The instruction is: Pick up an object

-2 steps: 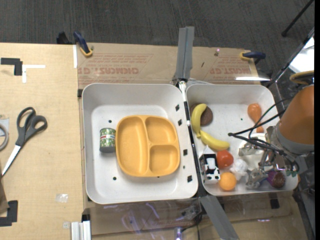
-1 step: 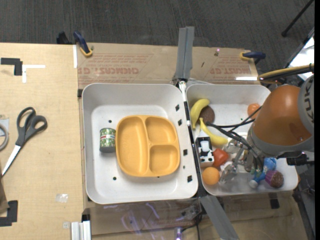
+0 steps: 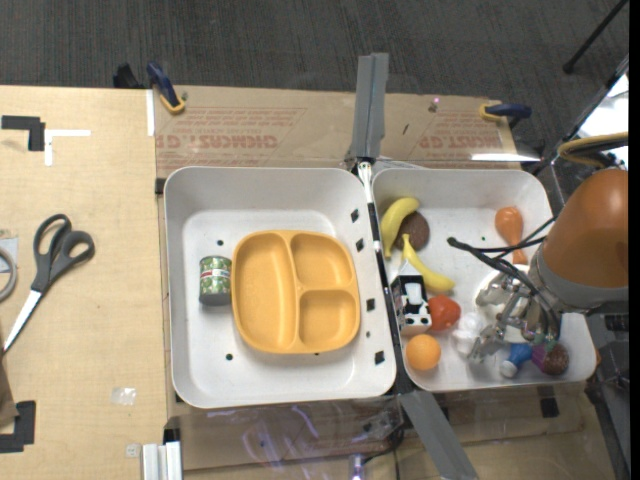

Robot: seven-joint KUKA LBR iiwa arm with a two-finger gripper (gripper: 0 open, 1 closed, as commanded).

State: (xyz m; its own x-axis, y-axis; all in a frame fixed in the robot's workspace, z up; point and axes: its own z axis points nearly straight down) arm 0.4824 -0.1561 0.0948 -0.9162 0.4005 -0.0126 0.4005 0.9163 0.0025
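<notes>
My gripper (image 3: pixel 490 320) hangs low over the front right part of the right bin (image 3: pixel 470 180). Its metal fingers stand spread apart, open, with nothing visibly held between them. Just left of it lie a red tomato (image 3: pixel 444 313) and an orange ball-shaped fruit (image 3: pixel 423 352). A blue piece (image 3: pixel 517 356) and a purple piece (image 3: pixel 549 358) sit just right of it, by the bin's front corner. Further back are two yellow bananas (image 3: pixel 398 218), a brown round item (image 3: pixel 415 231) and an orange carrot-like item (image 3: pixel 509 224). A black-and-white toy (image 3: pixel 412 306) rests by the divider.
The left bin (image 3: pixel 190 298) holds a yellow divided plate (image 3: pixel 296 290) and a small green can (image 3: pixel 214 280). Scissors (image 3: pixel 48 260) lie on the bench at far left. The arm's grey body and orange band (image 3: pixel 598 228) overhang the right bin's right edge.
</notes>
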